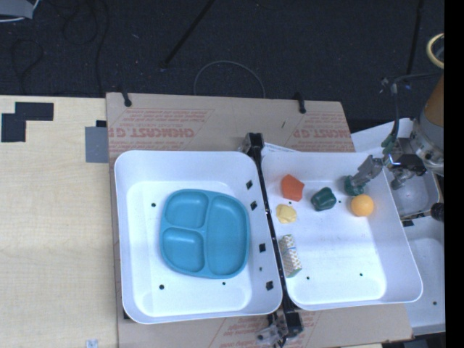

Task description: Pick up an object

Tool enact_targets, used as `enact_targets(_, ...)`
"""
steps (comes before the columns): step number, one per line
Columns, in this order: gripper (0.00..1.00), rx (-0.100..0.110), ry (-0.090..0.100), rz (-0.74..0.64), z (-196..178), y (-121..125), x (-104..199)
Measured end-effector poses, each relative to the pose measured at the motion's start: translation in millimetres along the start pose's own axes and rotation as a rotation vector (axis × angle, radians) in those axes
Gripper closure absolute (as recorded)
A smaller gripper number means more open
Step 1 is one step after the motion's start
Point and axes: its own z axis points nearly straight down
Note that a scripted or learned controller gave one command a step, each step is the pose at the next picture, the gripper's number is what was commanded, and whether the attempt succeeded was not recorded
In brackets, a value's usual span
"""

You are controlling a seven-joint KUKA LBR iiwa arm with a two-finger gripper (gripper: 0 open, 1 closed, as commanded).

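While gripper (357, 185) sits right of centre, fingers' state unclear, I'd drop straight onto orange ball (362, 206) just below, avoiding green block (323, 199) at its left.

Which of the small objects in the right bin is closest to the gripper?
The orange ball, just below the gripper. The dark green piece, red-orange block and yellow piece lie farther left.

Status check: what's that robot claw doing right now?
Gripper low at right bin's far edge. Orange ball just beside it, not held. Green piece close by.
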Motion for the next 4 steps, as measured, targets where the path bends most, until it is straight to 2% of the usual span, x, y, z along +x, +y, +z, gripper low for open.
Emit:
enact_targets(2,0.00,0.006,0.002,0.000,100.2,8.7,0.9)
enact_targets(3,0.00,0.005,0.002,0.001,145.1,2.4,0.4)
enact_targets(4,1.00,0.003,0.001,0.003,132.4,3.0,-0.7)
